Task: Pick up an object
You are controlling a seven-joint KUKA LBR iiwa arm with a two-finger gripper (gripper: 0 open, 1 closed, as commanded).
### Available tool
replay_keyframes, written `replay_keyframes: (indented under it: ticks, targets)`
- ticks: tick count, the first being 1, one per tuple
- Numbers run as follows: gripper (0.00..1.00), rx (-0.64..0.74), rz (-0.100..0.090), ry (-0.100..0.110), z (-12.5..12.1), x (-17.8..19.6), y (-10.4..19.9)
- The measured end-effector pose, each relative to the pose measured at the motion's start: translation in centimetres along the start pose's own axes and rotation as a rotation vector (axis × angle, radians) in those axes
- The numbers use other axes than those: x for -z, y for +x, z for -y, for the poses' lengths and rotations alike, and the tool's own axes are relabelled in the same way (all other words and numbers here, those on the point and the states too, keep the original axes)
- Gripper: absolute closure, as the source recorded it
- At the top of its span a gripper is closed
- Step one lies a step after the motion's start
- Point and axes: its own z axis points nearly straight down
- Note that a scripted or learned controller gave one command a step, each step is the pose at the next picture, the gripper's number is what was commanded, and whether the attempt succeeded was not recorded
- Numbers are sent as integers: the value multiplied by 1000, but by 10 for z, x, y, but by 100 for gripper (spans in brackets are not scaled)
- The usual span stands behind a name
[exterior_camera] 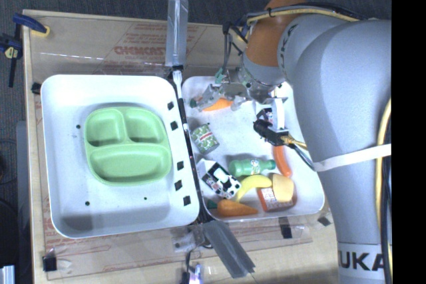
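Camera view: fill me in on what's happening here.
A grey arm reaches into the right bin, its hand low at the far end, right by an orange carrot-like piece. Whether it grips anything is unclear. Nearer in that bin lie a green bottle, a banana and another carrot. The left bin holds a green divided tray.

lime green divided tray (126,146) in a white bin (56,96). green bottle (249,165), yellow banana (249,186), orange carrot (234,209), black-and-white cow-spotted toy (221,181).
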Motion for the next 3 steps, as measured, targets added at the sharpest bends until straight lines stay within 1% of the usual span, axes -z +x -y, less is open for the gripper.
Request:
replay_keyframes:
  ticks: [1, 2, 3]
  targets:
    - [100, 6, 1, 0, -1, 11, 1]
    - [0, 7, 1, 0, -1, 10, 1]
    - [0, 46, 1, -5, 9, -17, -12]
